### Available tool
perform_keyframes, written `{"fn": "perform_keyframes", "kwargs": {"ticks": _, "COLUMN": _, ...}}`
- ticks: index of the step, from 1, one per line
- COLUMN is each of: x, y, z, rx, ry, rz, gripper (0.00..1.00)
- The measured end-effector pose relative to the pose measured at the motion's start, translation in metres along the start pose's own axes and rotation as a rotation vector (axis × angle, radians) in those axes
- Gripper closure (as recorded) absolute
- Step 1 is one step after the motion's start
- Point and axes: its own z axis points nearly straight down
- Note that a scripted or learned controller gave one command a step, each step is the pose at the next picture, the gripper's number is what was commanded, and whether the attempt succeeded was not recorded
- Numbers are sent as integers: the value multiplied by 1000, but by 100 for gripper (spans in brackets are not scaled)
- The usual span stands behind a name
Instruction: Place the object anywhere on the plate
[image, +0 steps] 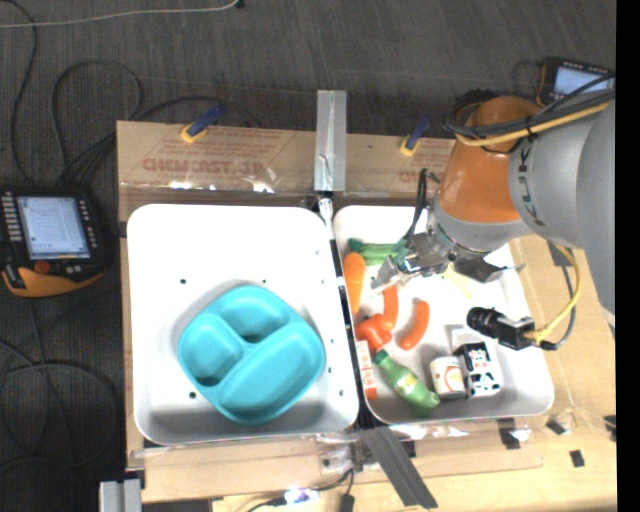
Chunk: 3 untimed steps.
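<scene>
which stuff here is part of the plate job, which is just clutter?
Job: blue divided plate in the left bin; gripper over the right bin's toy food: carrot, orange pepper, green bottle.

Clutter: teach pendant, cardboard, yellow clamps.

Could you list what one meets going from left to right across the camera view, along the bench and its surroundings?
Handheld control pendant → blue sectioned plate in the left bin → carrot at the right bin's left edge → gripper → orange pepper-like piece → small white carton.
</scene>
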Motion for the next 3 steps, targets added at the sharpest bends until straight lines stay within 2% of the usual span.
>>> {"fn": "perform_keyframes", "kwargs": {"ticks": 1, "x": 70, "y": -10, "z": 0, "rx": 2, "ry": -1, "rz": -153, "gripper": 100}}
{"fn": "perform_keyframes", "kwargs": {"ticks": 2, "x": 155, "y": 15, "z": 18, "rx": 2, "ry": -1, "rz": -244, "gripper": 100}}
{"fn": "perform_keyframes", "kwargs": {"ticks": 3, "x": 155, "y": 15, "z": 18, "rx": 2, "ry": 0, "rz": -244, "gripper": 0}}
